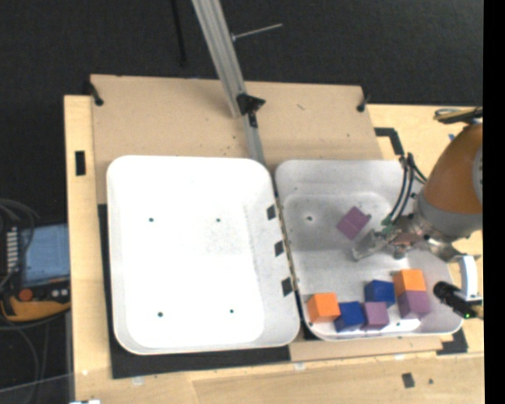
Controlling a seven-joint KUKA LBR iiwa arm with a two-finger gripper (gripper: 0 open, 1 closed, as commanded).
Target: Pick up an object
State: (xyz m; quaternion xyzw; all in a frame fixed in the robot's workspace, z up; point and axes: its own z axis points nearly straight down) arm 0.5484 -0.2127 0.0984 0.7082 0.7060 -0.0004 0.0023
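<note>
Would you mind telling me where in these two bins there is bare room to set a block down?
The left bin is bare floor from wall to wall. In the right bin, the far-left part is free, bordered by the shared divider and the lone purple block. It is crowded along the near wall, where the orange block and other blocks cluster, and around the gripper.

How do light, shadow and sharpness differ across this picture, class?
Camera view: the left bin is washed out to nearly flat white; the right bin shows grey shading; a soft shadow lies beside the purple block; the gripper and orange-banded arm look slightly blurred.
</note>
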